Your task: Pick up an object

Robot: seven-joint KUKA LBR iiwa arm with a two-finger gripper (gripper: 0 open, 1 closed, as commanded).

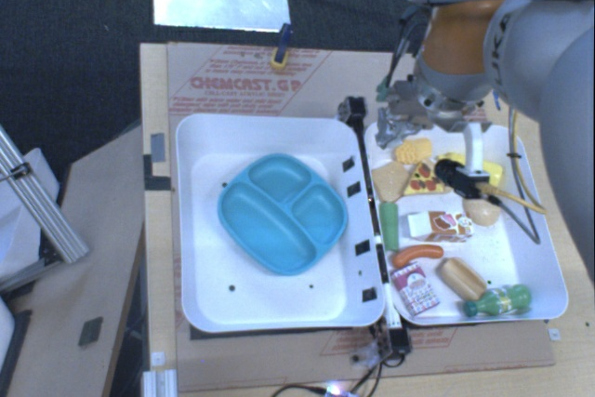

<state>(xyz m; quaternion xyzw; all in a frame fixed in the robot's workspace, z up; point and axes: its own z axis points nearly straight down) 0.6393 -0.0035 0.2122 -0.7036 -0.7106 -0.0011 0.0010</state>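
Dark cloth backs a wooden bench [102, 191] on which two white bins sit side by side on cardboard [242, 84]. Left bin [200, 135] holds one blue tray [282, 214] with three sections, lying flat and turned at a slant. Right bin [525, 260] holds toy food: a yellow ridged piece [414, 150] near its far end, a tan wedge [390, 181] and a pizza slice [426, 178] just beside it, a yellow block [490, 170], a beige lump [482, 212], a green stick [389, 223], a white box [437, 225], a sausage [418, 254], a red packet [416, 286], a bread roll [462, 277] and a green bottle [497, 300] at the near edge. The ridged piece is a short oval, crinkled across its top, with its long axis running roughly left to right and its right end tipped slightly toward the far side. The gripper [398, 121] hangs at the bin's far left corner, just beyond that piece; whether it is spread or closed cannot be told.
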